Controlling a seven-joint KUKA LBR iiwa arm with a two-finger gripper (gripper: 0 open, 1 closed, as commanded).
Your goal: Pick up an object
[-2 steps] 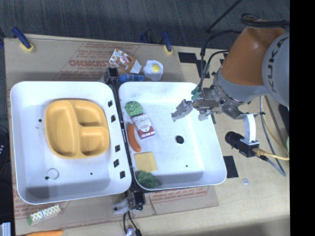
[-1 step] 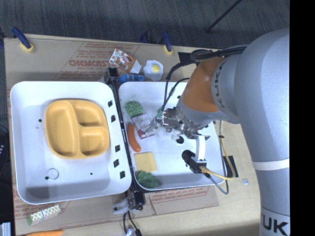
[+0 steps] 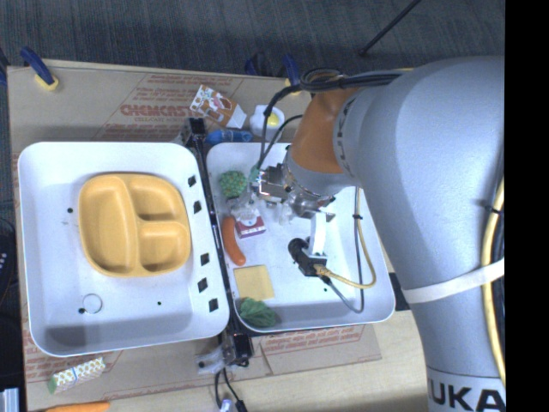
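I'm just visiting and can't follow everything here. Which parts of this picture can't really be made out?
- Gripper: its tip blurs into clutter in the right bin; camera view, the wrist covers it.
- Red-and-white item: too small and blurred to identify.
- Right bin's far right side: hidden under the arm.
- Packet below the left bin: too small to read.

Arm (image 3: 429,196) covers the right bin's (image 3: 296,316) upper right corner and most of its right wall; arm itself cut off by the right and bottom edges. Gripper (image 3: 257,202) sits low over a small red-and-white item (image 3: 250,224), too blurred to identify; grip state unreadable. Green item (image 3: 232,182) partly behind the gripper. Printed packet (image 3: 210,103) past the bins: lettering too small to read. Orange object (image 3: 77,407) cut by the bottom edge.
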